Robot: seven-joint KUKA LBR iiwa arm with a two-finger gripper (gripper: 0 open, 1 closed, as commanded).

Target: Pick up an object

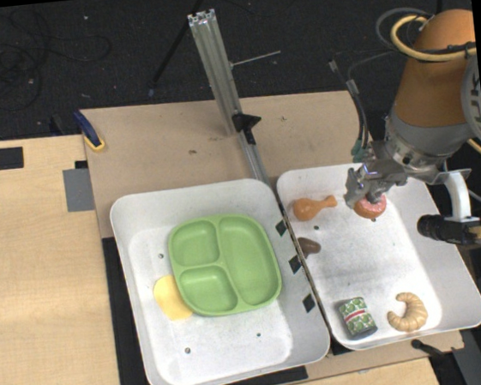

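The jaws (368,188) hang over the upper part of the right-hand shallow white bin (440,242), directly above a small round pink-and-red object (370,208) that resembles a toy doughnut or fruit. The object appears to sit at the fingertips, but the view does not resolve whether it is clamped between them or merely lies beneath them on the bin floor; the state of the jaws cannot be told.

Just to the left of the jaws lies an orange plastic drumstick-shaped toy (313,207), apart from the round object. Below it, near the bin's left wall, rests a small dark brown oval piece (309,245). At the near end of the same bin are a green-and-white cylindrical can (356,316) and, beside it, a tan croissant-shaped toy (408,311).

The left-hand white bin (137,233) carries a green three-compartment plastic tray (224,263), with a yellow rounded item (170,297) partly tucked under its left edge.

Judgement of progress: the approach to a candidate object looks complete. A confirmed grasp and a lift clear of the bin remain to be shown.
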